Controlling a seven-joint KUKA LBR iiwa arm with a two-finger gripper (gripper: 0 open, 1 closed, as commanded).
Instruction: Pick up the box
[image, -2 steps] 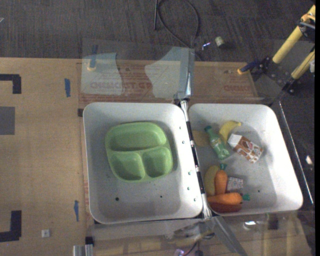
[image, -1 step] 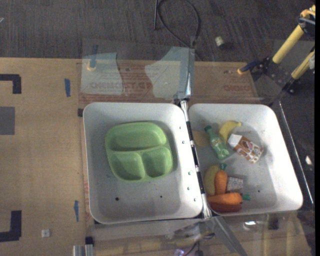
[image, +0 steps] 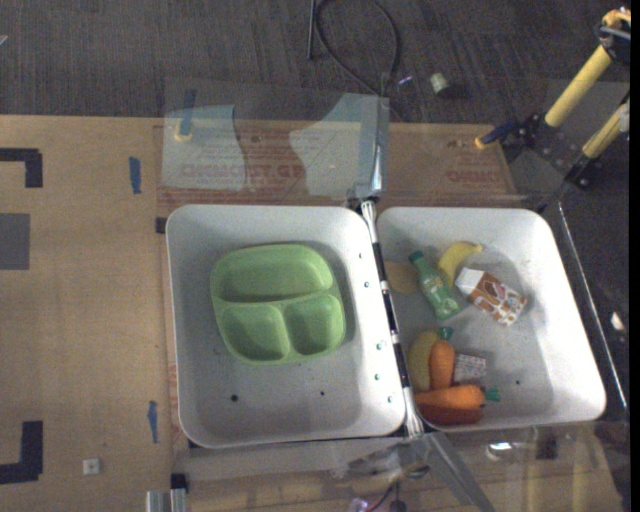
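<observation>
Worktop (image: 80, 300): brown board w/ blue tape bits; faint reddish print on the strip above the bins, too blurred to read.
L bin (image: 190, 400): holds green divided tray (image: 278, 301).
R bin (image: 570, 380): cluttered w/ toys.
Box (image: 492, 297): small carton, orange/white print, unreadable; lies tilted in R bin's upper middle, just beside banana (image: 457, 257) & green bottle (image: 433, 285).
Carrots (image: 450, 397): lower left of the bin, apart from box.
Pincer: can't tell its state.
Risk: prob. neighbours crowd box's left side; fingers could nudge bottle/banana or skid off the tilted face.
</observation>
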